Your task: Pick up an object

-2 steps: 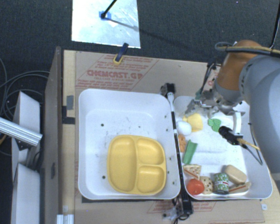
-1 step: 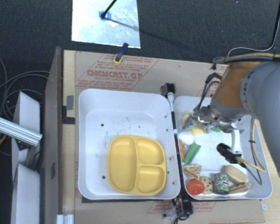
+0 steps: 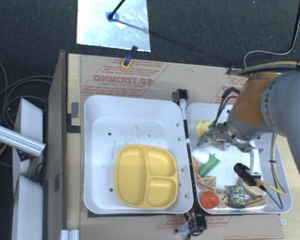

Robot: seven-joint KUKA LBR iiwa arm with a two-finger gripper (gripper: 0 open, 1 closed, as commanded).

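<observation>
Plainly, the arm (image 3: 271,101) hangs low over the right bin (image 3: 281,199), gripper (image 3: 213,137) down by the yellow toy (image 3: 204,127) at its near-left corner. The left bin (image 3: 96,139) bears a yellow tray (image 3: 147,176). The green piece (image 3: 208,165) and red ball (image 3: 209,199) look light, hard, slick plastic; take the green one across its narrow middle.

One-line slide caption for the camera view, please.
KUKA arm reaches into the right bin of toy food; yellow divided plate sits in the left bin.
</observation>
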